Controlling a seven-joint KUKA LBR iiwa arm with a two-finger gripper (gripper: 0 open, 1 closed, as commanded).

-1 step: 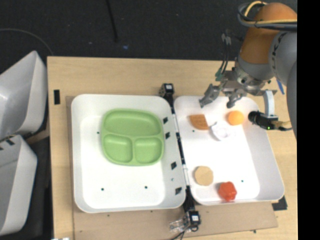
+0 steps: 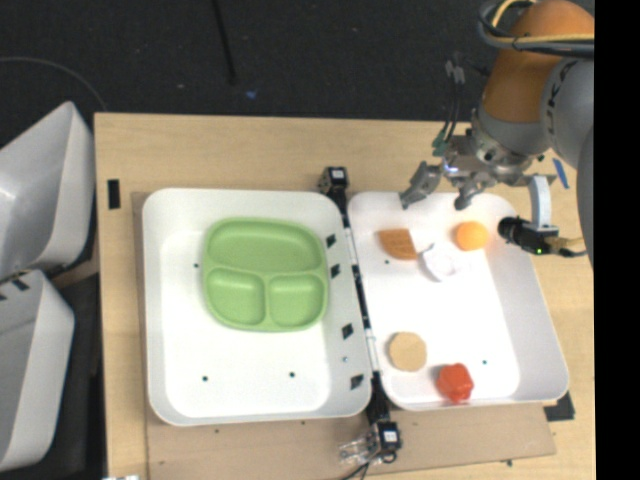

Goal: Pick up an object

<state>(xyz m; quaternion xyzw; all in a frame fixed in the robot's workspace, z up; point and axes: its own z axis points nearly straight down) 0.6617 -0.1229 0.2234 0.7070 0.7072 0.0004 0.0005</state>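
Observation:
The right bin (image 2: 500, 318) holds several small objects: a brown wedge (image 2: 398, 243), an orange ball (image 2: 471, 235), a small white piece (image 2: 438, 263), a tan round disc (image 2: 407, 351) and a red object (image 2: 455, 382). My gripper (image 2: 440, 195) hangs above the bin's far edge with its two dark fingers spread apart and nothing between them. It is behind the brown wedge and the orange ball, touching neither.
The left bin (image 2: 170, 368) bears a green divided plate (image 2: 265, 273). A black divider with clips (image 2: 352, 298) runs between the bins. White objects (image 2: 40, 188) stand at the left edge of the bench.

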